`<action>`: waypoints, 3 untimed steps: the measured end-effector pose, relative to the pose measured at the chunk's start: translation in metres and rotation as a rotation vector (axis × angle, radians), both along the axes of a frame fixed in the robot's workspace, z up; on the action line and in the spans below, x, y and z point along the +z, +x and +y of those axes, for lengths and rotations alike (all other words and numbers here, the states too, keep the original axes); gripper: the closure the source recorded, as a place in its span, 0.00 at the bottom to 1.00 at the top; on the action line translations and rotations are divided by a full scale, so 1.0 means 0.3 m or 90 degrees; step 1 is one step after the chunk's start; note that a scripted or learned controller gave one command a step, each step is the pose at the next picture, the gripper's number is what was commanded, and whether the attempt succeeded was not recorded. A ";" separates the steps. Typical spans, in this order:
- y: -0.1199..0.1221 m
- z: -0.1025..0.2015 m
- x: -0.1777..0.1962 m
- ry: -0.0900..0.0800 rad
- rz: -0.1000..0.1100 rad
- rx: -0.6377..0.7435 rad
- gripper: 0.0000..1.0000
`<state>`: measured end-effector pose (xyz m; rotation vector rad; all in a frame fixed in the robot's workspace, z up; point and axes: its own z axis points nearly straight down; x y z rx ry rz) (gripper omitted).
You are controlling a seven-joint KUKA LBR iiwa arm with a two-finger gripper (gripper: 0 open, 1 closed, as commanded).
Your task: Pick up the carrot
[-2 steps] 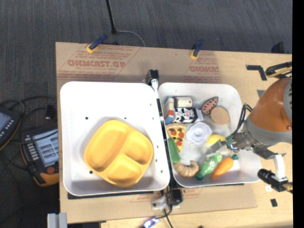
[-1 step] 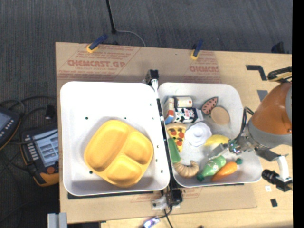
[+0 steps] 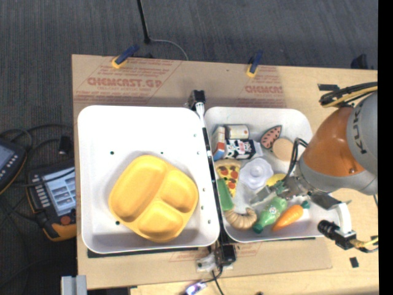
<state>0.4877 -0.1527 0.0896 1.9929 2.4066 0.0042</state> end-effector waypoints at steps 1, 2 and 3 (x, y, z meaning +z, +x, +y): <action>0.001 -0.101 -0.001 0.001 0.004 0.379 0.00; 0.099 -0.060 0.009 0.005 0.009 0.030 0.00; 0.005 -0.189 0.002 -0.001 0.001 0.307 0.00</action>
